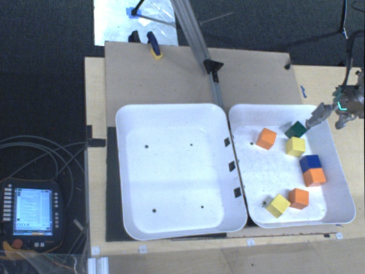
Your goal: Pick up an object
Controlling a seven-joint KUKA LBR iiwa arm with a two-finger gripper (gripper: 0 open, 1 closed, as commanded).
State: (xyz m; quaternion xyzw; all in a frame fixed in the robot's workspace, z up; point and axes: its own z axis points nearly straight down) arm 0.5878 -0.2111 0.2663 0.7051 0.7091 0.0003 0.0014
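The right bin [249, 117] holds several small blocks. An orange cube [266, 138] lies near its back left. A dark green block [295, 130] and a yellow cube [295, 146] sit toward the back right. A blue cube [310, 162] rests against another orange cube [314, 177]. Near the front are a third orange cube [298, 198] and a second yellow cube [278, 205]. My gripper [328, 119] hovers over the bin's back right corner, just right of the green block. It is open, with nothing between its fingers.
The left bin [122, 153] adjoins the right one. A grey pole [193, 27] slants across the back of the bench. A blue and yellow clamp [153, 44] lies at the back left. A teach pendant [31, 213] with cables sits off the bench, lower left.
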